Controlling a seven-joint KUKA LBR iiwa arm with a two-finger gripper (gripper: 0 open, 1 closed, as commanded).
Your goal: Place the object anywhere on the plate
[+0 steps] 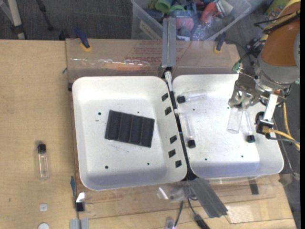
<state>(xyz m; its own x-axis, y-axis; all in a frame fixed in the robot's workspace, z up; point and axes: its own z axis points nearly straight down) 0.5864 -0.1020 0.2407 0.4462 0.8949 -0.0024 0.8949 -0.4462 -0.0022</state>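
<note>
We record the pincer [241, 102] low over the right bin [271, 163], toward that bin's far right part, below the arm's orange band [282, 49]. Whether the pincer is clenched or released we cannot tell, as its tip is blurred.

A clear vial [233, 121] shows directly at the pincer's tip, on its near side, standing roughly upright. Contact between the two cannot be confirmed. A second vial [248, 129] lies just beside it, black cap toward the near edge.

Two more capped vials rest in the same bin, well to the pincer's left, near the divider: a far vial [189, 98] and a near vial [188, 131].

The black ribbed plate [130, 128] lies flat in the left bin [86, 175], well apart from the pincer, far to its left and slightly nearer the camera.

Beyond that bin, farthest left of the pincer, a lone vial [43, 161] lies on the wooden bench [28, 89].
</note>
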